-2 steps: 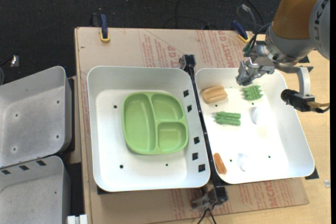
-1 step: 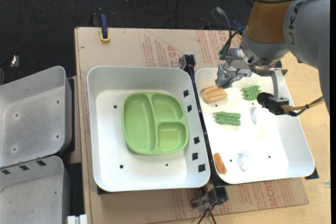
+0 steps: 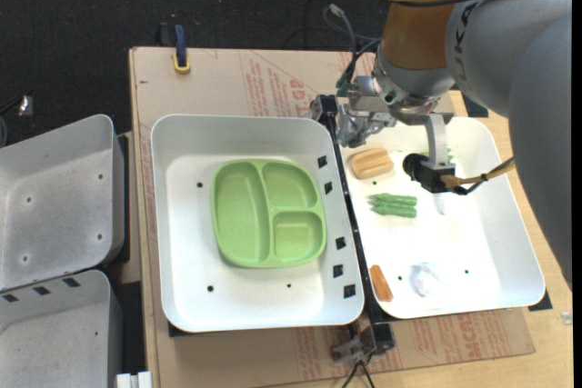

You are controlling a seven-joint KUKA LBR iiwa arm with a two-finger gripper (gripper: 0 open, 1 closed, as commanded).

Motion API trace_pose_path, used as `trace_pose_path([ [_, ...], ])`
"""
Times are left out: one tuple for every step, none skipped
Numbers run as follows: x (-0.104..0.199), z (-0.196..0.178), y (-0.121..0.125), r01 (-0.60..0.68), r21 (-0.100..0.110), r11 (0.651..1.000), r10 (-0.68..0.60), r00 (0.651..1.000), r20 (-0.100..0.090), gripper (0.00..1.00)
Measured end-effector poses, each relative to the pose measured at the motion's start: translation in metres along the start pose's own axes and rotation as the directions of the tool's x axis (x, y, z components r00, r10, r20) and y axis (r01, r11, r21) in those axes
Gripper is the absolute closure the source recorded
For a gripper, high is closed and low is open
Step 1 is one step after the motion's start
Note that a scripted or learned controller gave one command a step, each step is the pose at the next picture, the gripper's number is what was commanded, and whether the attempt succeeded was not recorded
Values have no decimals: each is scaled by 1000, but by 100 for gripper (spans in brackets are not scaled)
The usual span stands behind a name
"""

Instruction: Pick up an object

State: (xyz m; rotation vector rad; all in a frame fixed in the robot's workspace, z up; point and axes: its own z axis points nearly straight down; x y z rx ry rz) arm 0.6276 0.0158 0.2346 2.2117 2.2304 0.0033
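- The claw (image 3: 364,124) hangs over the right bin's (image 3: 509,273) upper left corner; whether it is released or clenched cannot be told.
- The bread roll (image 3: 371,164) lies just below it, apparently untouched.
- Green beans (image 3: 394,205) sit nearby.

A yellow clamp (image 3: 182,62) grips the bench's (image 3: 245,77) far edge; grey trays (image 3: 55,195) lie left.

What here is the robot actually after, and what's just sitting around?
Part of the job (things it might pick up, in the right bin):
bread piece
green beans
orange sausage
gripper

Just lying about:
green divided plate in the left bin
yellow clamp
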Motion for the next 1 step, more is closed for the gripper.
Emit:
trace_pose_path([
  [50, -8, -5, -1, 0, 1000, 1, 1000, 0, 100],
])
